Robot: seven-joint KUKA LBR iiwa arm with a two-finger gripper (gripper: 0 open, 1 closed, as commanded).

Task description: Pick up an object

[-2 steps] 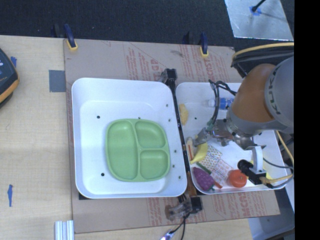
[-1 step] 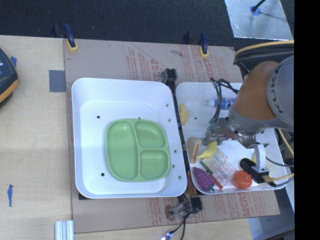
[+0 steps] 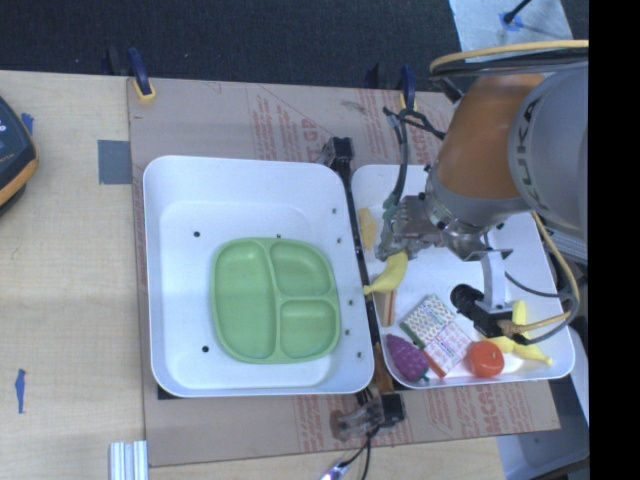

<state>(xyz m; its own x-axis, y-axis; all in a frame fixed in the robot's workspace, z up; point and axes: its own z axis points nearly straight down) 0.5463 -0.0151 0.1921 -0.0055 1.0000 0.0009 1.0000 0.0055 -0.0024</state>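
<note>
My gripper (image 3: 402, 236) hangs low over the left part of the right bin (image 3: 540, 258), under the grey wrist and orange band. A yellow banana-shaped toy (image 3: 388, 272) lies just below and to the left of it, against the bin's left wall; I cannot tell if they touch. Further front in the same bin lie a purple toy (image 3: 407, 357), a patterned small box (image 3: 436, 331), a red round toy (image 3: 485, 359) and a yellow piece (image 3: 530, 349). The arm hides the bin's back part.
The left bin (image 3: 180, 198) holds a green divided plate (image 3: 274, 300). A pale yellow piece (image 3: 368, 228) leans at the right bin's left wall. An orange-and-black device (image 3: 12, 153) sits at the bench's far left edge.
</note>
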